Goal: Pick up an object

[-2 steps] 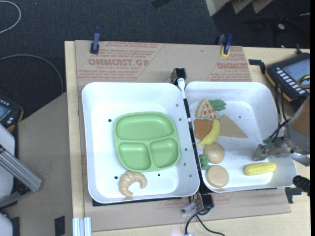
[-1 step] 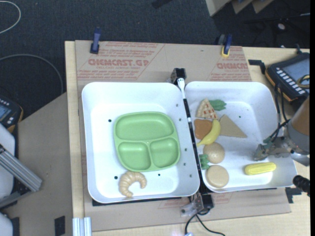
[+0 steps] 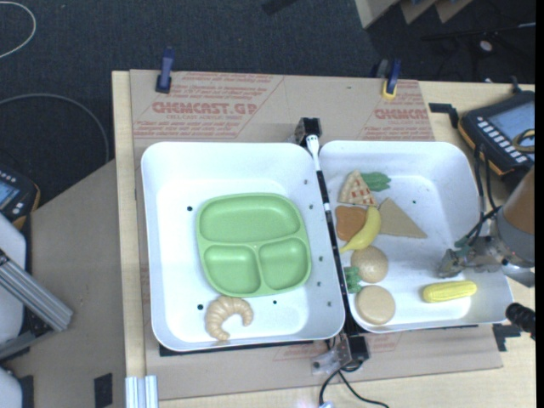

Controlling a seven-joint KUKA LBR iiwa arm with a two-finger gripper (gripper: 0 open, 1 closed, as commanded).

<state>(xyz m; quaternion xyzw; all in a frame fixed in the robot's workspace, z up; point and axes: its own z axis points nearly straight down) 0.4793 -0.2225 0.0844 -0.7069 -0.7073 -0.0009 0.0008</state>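
The small yellow plastic corn cob (image 3: 449,291) lies in the right white bin (image 3: 425,155), long axis left-right, just below the hand (image 3: 463,257). Finger state: cannot tell.

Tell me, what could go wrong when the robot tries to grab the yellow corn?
The corn lies flat near the right bin's front wall, so the gripper above it could bump the rim or push the corn away instead of lifting it. The banana, pizza slice and other food on that bin's left side are crowded together, so grabbing there might catch two things.
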